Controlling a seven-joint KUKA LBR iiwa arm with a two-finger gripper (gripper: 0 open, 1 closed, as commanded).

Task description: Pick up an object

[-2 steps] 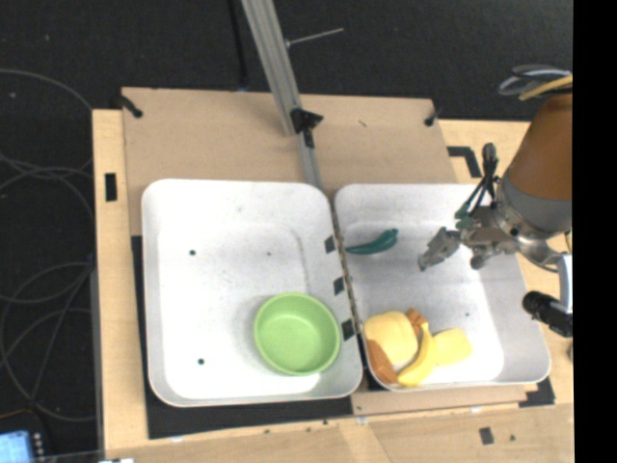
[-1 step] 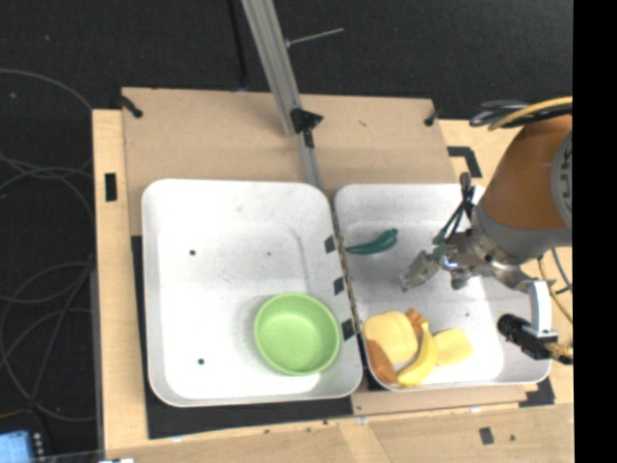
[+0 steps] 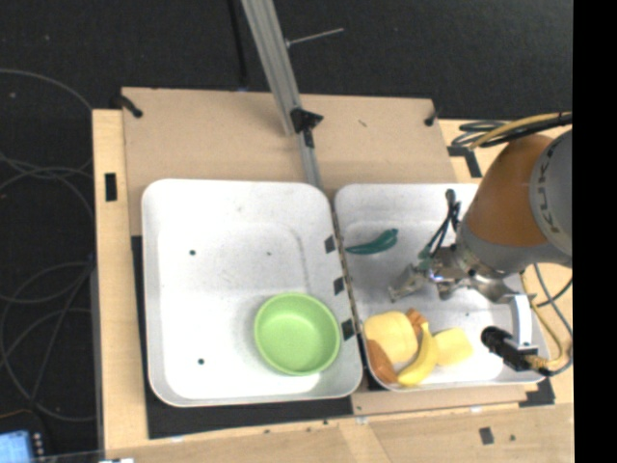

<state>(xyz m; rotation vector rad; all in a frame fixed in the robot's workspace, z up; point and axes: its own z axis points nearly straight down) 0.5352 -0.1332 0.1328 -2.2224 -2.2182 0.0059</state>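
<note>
My gripper [image 3: 410, 282] hangs low over the middle of the right bin [image 3: 405, 205], pointing left. Just left of and above it lies a teal curved thing [image 3: 374, 243]. In front of it, at the bin's near edge, sits a cluster: a pale yellow round thing [image 3: 389, 333], a banana [image 3: 420, 357], a yellow block [image 3: 453, 345] and a brown-orange piece [image 3: 380, 360]. Nothing shows between the fingers. The grey and orange arm [image 3: 511, 205] covers the bin's right part.
A green bowl [image 3: 297, 333] stands in the left bin [image 3: 212, 249] near its front right corner. A slanted metal pole [image 3: 275, 56] rises behind the bins. The wall between the bins [image 3: 339, 268] runs close to the teal thing.
</note>
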